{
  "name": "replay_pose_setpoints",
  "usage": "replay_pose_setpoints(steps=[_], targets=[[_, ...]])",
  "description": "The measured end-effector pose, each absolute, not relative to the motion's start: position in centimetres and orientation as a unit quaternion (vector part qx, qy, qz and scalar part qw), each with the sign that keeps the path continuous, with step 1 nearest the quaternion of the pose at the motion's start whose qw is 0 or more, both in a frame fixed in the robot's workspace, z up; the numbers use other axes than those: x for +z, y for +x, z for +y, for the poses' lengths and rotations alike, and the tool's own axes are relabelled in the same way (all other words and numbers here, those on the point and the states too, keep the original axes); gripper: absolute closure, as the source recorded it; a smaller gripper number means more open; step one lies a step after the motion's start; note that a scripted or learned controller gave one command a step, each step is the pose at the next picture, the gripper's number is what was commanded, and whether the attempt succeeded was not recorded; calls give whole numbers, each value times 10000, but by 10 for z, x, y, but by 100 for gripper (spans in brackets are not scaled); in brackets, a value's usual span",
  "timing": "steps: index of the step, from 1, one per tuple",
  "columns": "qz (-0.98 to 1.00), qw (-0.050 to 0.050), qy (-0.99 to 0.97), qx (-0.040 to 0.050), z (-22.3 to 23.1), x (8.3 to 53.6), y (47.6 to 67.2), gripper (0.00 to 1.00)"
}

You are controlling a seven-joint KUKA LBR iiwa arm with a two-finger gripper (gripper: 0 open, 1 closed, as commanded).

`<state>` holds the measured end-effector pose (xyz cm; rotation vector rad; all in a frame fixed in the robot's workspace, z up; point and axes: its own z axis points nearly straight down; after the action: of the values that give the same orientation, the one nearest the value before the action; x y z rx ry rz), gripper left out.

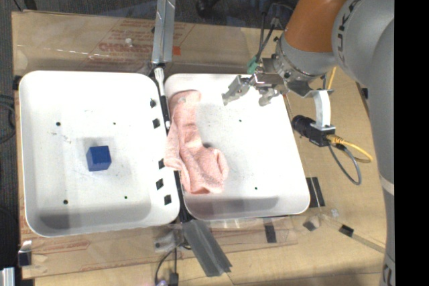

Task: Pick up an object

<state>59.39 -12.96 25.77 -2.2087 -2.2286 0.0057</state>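
Observation:
A pink cloth (192, 147) lies crumpled along the left side of the right bin (268, 164), running from the bin's far left corner toward its front. A small blue cube (98, 157) sits in the left bin (67, 97), left of the middle. My gripper (247, 92) hovers over the far part of the right bin, to the right of the cloth's upper end. Its fingers (231, 92) are spread apart and hold nothing.
A grey metal bar (161, 27) stands behind the gap between the bins. Another grey bar (206, 248) lies at the front below the bins. Black clips (161, 171) line the divide between the bins. Cardboard covers the bench around them.

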Motion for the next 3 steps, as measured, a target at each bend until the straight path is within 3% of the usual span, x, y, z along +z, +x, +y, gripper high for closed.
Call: replay_pose_setpoints(steps=[1, 2, 3], targets=[[-7515, 28, -6597, 23, -95, 112, 585, 0], [-7531, 28, -6579, 31, -95, 123, 585, 100], [-7757, 3, -6311, 3, -75, 193, 651, 100]])
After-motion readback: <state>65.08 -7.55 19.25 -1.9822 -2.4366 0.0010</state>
